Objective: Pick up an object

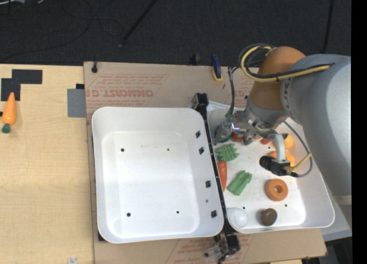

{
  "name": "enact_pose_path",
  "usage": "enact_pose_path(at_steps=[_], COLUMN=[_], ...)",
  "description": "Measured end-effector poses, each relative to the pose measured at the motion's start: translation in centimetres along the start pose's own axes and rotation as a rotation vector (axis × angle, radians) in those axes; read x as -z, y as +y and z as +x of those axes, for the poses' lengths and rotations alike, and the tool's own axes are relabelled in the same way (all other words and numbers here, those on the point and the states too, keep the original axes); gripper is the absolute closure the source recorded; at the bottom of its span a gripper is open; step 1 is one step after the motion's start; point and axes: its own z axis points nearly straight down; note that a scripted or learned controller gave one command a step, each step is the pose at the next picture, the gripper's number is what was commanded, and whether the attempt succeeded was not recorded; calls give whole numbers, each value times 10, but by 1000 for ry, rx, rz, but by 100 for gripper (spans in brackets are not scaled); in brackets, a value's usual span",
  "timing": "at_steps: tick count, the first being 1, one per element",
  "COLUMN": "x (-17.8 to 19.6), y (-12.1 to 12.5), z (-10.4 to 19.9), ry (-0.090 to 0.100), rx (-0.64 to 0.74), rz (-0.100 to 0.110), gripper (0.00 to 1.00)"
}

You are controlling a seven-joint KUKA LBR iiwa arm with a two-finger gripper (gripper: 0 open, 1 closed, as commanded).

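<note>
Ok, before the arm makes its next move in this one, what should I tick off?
1. Gripper over the bin with objects: ok. It sits low over the far left corner of the right bin.
2. Object between the fingers: cannot tell, the wrist hides that spot.
3. Nearest target identified: ok. The upper green piece lies just below the gripper in the view.
4. Other targets spaced apart: ok. The orange ring and brown ball lie separately.
5. Room around the carrot: not ok. It lies along the bin's left wall and is probably awkward to grasp.
</note>
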Motion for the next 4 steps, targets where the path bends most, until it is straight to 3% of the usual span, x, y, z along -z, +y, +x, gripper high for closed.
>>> enact_pose_path(at_steps=[1, 2, 3, 4], x=[49, -3, -1, -1], y=[-2, -33, -3, -45], z=[-47, -109, -58, -84], ry=[-2, 2, 3, 1], rx=[-6, -8, 0, -5], rz=[2, 9, 11, 9], gripper=[0, 0, 0, 0])
